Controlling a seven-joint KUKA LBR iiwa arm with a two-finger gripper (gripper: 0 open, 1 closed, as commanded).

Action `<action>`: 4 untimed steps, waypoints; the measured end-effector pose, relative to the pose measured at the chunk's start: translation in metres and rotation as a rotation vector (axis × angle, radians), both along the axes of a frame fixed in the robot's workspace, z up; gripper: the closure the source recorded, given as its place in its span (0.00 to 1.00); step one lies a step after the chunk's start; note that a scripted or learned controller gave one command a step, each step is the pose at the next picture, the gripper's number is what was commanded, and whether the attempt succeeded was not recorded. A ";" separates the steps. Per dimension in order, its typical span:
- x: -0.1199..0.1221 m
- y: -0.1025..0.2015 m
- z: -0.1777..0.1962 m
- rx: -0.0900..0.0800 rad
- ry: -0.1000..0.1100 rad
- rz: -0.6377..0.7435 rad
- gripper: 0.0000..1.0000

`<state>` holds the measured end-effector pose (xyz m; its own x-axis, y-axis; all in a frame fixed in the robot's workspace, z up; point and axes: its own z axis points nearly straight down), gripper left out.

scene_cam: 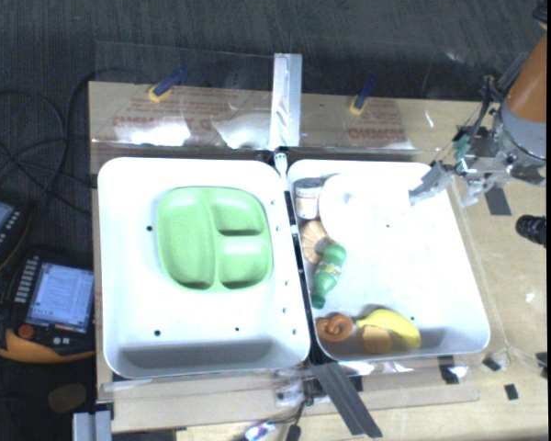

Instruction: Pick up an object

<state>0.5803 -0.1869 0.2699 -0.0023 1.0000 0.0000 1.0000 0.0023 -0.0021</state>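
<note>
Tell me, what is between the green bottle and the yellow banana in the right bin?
Nothing much: the camera view shows a bare patch of white bin floor between the green bottle and the yellow banana. An orange-brown thing sits beside the banana, left of that stretch.

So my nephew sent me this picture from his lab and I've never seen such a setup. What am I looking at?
A camera fixed above a bench looks down at a slant. Two shallow white bins sit side by side. The left bin holds a green divided tray. The right bin holds small items: a green bottle, a yellow banana, a white disc. The grey robot arm reaches in from the right; its gripper hovers over the right bin's far corner. I see nothing held.
</note>
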 end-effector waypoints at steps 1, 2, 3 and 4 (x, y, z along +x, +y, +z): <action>0.014 0.049 -0.150 -0.001 0.002 -0.070 0.00; 0.039 0.091 -0.135 -0.001 0.000 0.122 0.00; -0.015 0.088 -0.180 -0.006 -0.016 0.298 0.00; -0.008 0.110 -0.087 0.001 -0.002 0.368 0.00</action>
<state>0.5719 -0.0764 0.1833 -0.3616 0.9324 0.0007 0.9324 0.3616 -0.0004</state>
